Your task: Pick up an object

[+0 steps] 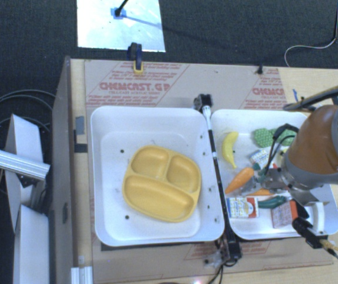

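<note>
1. Here, two white bins sit side by side on the bench: the left bin (107, 176) and the right bin (328, 220), their inner rims meeting along a dark seam.
2. The left bin holds one thing, a yellow tray (162, 182) with three compartments, lying flat near the middle and turned a little askew.
3. In the right bin, nearest the seam, one yellow banana (231, 148) lies in the upper left part, curved and running top to bottom.
4. Below it, one orange carrot (240, 180) lies on a slant, its thick end up and to the right.
5. At the bin's near edge, one small carton (241, 207) with red and white print lies flat, just below the carrot.
6. Further right, one green knobbly ball (263, 136) sits near the far rim, beside the banana.
7. One pale wrapped packet (259, 157) lies between the green ball and the carrot.
8. One teal piece (272, 202) lies just right of the carton, and one reddish card (281, 216) lies just below it.
9. The arm (319, 149), one in number, reaches in from the right, its orange band over the right part of this bin.
10. The gripper (273, 180) sits low among the carrot, packet and teal piece; how far it is open, and whether it has hold of anything, I cannot tell.
</note>
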Tool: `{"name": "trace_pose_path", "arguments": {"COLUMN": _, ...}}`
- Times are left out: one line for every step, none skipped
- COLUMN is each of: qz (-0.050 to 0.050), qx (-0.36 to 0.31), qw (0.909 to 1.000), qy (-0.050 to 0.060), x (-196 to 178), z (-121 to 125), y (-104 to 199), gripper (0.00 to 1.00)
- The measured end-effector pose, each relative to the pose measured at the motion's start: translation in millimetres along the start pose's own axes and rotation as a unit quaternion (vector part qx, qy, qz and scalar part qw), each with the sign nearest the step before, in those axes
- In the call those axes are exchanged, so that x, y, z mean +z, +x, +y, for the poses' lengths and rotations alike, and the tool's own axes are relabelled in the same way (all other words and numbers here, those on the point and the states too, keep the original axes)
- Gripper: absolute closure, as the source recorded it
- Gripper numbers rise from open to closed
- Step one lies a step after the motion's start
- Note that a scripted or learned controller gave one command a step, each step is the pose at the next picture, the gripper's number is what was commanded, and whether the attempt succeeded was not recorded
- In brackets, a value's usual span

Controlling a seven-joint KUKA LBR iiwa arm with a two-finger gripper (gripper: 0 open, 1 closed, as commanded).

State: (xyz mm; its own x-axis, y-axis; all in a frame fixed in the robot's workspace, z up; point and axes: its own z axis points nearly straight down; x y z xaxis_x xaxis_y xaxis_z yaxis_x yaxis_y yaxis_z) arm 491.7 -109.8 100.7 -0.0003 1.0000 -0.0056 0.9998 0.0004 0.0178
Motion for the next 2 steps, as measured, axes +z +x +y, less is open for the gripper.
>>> {"name": "trace_pose_path", "arguments": {"qz": 0.002, "qx": -0.001, "qw": 1.0, "qy": 0.007, "x": -4.2, "z": -3.5, "y": 2.3, "gripper": 1.0}}
{"name": "trace_pose_path", "arguments": {"qz": 0.003, "qx": -0.001, "qw": 1.0, "qy": 0.007, "x": -3.8, "z": -3.6, "y": 2.3, "gripper": 0.0}}
